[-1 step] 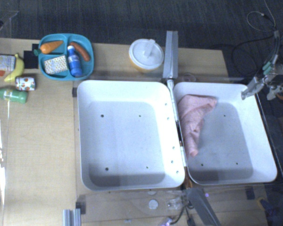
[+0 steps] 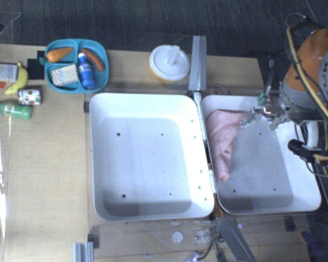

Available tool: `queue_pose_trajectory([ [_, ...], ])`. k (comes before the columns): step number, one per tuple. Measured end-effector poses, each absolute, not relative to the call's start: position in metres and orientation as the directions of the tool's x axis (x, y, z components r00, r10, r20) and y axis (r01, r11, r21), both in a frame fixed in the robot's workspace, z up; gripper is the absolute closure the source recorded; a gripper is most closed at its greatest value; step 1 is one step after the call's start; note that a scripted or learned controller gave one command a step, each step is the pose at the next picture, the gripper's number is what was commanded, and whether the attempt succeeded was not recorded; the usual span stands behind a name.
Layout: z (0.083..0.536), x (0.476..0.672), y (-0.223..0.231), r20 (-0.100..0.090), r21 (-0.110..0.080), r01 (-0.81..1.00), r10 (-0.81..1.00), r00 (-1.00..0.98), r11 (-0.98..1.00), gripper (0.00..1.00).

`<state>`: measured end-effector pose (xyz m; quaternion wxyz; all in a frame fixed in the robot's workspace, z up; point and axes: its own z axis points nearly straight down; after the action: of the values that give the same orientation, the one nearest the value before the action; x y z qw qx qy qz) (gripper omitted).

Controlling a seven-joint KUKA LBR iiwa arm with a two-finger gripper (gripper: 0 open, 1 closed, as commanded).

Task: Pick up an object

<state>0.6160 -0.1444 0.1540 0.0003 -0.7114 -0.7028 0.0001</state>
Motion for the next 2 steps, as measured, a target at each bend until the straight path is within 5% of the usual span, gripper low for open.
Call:
queue_pose_trajectory([
  [1, 0.091, 0.663, -0.104, -0.005, 0.015, 0.990, 0.990, -0.144, 0.144, 0.00],
  [2, 0.092, 0.595, -0.117, -0.006, 0.015, 0.963, 0.963, -0.270, 0.270, 0.00],
])
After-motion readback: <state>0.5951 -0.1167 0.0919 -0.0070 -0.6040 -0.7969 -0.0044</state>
